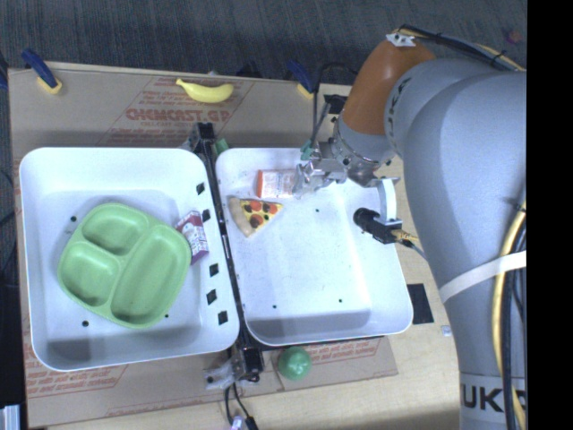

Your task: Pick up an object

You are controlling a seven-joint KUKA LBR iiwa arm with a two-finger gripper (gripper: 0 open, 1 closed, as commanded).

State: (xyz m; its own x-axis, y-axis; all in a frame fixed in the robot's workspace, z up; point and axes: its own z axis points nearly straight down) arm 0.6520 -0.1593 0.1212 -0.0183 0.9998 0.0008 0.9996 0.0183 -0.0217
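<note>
An orange and white rectangular carton point(270, 184) lies flat in the right-hand shallow white bin point(313, 312), near the bin's far edge. Its long axis runs left to right across the view, roughly parallel to that far edge, with the orange end pointing left toward the divider between the bins and the paler end pointing right toward the gripper.

The metal two-finger gripper point(309, 174) sits at the carton's right end, low over the bin floor. Its tips appear to be at or touching the pale end of the carton, but the view is too small and cluttered there to show whether the carton is actually between them, and I cannot tell how far apart the jaws stand. The grey arm with its orange band point(380, 83) reaches in from the right, above the bin's far right corner.

Just in front of the carton, slightly to its left, lies a toy pizza slice point(253, 213), yellow with red toppings, its tip pointing toward the near left.

In the left-hand white bin point(54, 173) rests a light green divided plastic plate point(121, 262), with a small dark red and white packet point(193, 233) touching its right edge.

A yellow toy banana point(205, 89) lies on the cardboard sheet point(134, 110) beyond the bins, and a green ball point(293, 363) sits just outside the right bin's near edge.
</note>
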